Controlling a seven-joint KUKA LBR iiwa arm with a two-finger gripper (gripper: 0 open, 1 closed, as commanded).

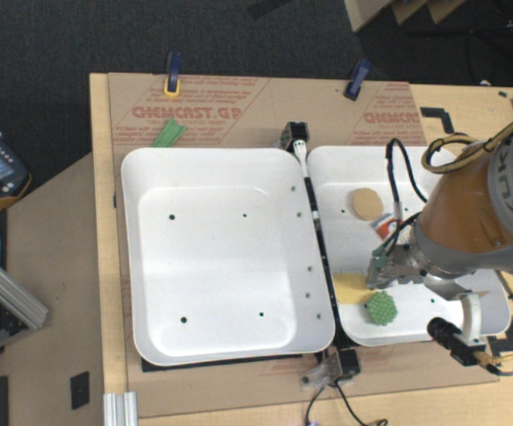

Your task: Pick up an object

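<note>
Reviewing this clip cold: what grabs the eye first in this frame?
The big grey-and-orange arm reaching in from the right dominates, its claw low over the right bin. Just below it sit a knobbly green ball and a flat yellow piece, with a tan disc farther back. The left bin is a broad white expanse beside them.

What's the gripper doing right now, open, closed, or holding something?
Gripper: cannot be told. It sits low in the right bin, just above the green ball and beside the yellow piece; nothing is visibly held.
</note>
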